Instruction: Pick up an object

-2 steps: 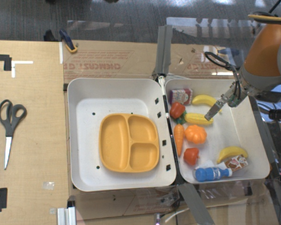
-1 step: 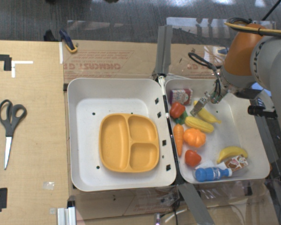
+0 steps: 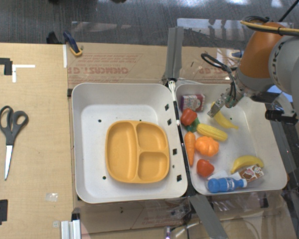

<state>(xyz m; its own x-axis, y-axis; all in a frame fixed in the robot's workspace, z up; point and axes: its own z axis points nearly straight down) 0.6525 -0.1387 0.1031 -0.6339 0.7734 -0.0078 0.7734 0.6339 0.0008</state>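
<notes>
Right bin point(image 3: 269, 176), fingers point(image 3: 220, 107) low beside a yellow banana point(image 3: 225, 121).

Yellow banana point(image 3: 224, 121) lying in right bin point(image 3: 269, 148)

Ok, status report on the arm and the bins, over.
Claw low in right bin, by a banana. Nothing seen held. Toy food clustered left of it.

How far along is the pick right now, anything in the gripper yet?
Done: the arm has reached into the right bin, and the gripper sits low at its back, right by a banana. In hand: nothing visibly between the fingers; whether they are open or shut I cannot tell. Left: the grasp and lift. The corn, orange and blue bottle lie untouched, and the yellow tray sits in the left bin.
</notes>
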